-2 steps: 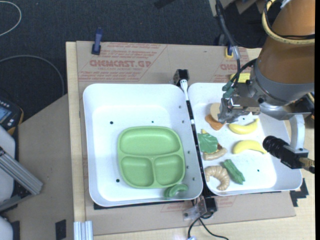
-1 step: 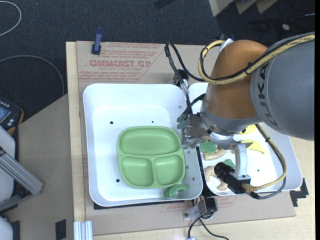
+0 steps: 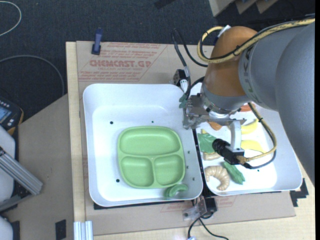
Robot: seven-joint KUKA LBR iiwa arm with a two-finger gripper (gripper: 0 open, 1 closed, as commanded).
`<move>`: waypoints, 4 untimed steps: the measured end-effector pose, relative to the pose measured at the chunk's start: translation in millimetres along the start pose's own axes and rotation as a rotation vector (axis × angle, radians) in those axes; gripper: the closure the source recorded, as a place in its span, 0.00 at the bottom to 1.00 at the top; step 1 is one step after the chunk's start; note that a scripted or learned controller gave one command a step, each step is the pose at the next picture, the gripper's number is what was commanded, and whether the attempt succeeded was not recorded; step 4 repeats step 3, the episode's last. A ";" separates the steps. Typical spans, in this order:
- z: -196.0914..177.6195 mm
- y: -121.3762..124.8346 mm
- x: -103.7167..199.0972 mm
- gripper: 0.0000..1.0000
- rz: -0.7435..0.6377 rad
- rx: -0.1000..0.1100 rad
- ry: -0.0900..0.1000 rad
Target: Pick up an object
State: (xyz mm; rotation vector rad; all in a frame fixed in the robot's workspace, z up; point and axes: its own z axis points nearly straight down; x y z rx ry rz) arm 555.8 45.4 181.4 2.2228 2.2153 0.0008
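Note:
My gripper (image 3: pixel 199 116) hangs low over the near-left part of the right bin (image 3: pixel 286 170), close to the wall shared by the two bins, and the grey and orange wrist hides most of it. Under and around it lie a green leafy piece (image 3: pixel 206 143), a tan croissant (image 3: pixel 218 177), another green piece (image 3: pixel 234 173), yellow pieces (image 3: pixel 253 145) and a small orange piece (image 3: pixel 215 126). No object can be seen in the gripper.
The left bin (image 3: pixel 95 134) holds a green divided plate (image 3: pixel 150 156) and a small green ring-shaped item (image 3: pixel 176 190) at its front edge. Black cables run from the wrist across the right bin. The arm covers the right bin's far part.

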 end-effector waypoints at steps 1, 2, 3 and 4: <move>45.6 -44.0 58.8 1.00 -0.006 0.011 0.003; -99.7 15.0 170.6 1.00 -0.015 -0.015 0.010; -30.3 94.3 179.4 1.00 -0.005 -0.001 0.002; -30.3 94.3 179.4 1.00 -0.005 -0.001 0.002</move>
